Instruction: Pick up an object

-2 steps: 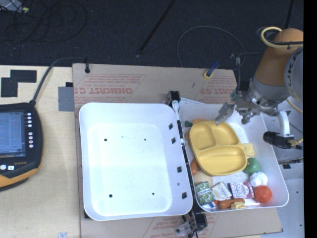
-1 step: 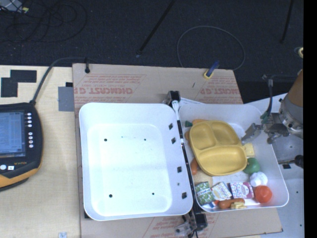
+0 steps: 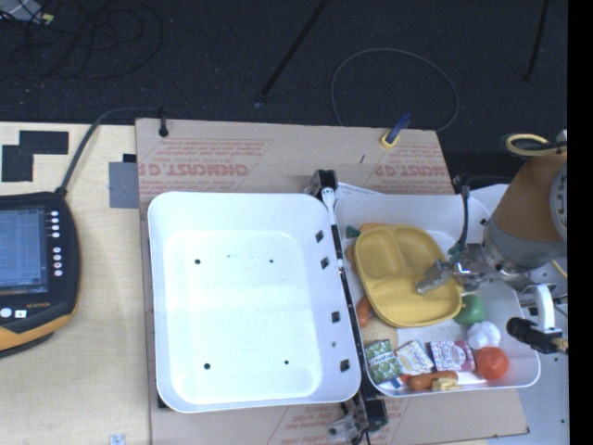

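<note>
A broad sheet of printed brown cardboard [image 3: 278,156] covers the bench and bears two shallow white plastic bins side by side. The left white bin [image 3: 176,248] is the larger in view. The right white bin [image 3: 528,371] holds a heap of things, and the grey arm with its orange band [image 3: 528,207] reaches over it from the right. A handheld grey and orange control pendant [image 3: 32,267] lies well to the left of the cardboard. In the right bin, a yellow divided plastic tray [image 3: 398,258] lies tilted; the two-finger metal gripper [image 3: 432,281] rests on the tray's right part, and whether its fingers are apart or together I cannot tell. Near the tray's lower right sits a small green ball-like object [image 3: 473,310], then a red round tomato-like object [image 3: 492,363], with small printed food packets [image 3: 414,357] along the bin's near wall.
</note>
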Controlling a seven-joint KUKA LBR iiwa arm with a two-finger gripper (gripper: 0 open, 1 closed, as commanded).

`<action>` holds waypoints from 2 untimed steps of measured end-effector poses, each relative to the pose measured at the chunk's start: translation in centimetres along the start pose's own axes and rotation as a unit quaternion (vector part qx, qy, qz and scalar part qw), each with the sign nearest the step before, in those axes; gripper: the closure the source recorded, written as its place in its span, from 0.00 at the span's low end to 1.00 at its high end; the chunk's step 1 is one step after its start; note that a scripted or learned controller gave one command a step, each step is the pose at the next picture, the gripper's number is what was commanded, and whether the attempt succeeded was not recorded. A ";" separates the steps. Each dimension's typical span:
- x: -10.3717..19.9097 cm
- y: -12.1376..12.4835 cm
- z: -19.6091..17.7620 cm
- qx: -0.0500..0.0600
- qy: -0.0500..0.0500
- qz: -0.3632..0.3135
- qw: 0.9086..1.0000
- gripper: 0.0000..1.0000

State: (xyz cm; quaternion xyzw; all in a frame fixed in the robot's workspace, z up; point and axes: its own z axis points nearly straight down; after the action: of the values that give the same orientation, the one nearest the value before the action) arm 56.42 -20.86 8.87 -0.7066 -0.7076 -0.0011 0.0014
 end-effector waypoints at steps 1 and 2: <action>-0.5 -3.0 -0.5 -0.007 -0.003 0.000 1.000 0.00; -0.6 -6.1 -0.4 -0.010 -0.005 0.002 1.000 0.00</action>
State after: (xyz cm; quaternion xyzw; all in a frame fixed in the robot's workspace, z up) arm 50.30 -21.50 9.30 -0.7077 -0.7064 -0.0042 -0.0091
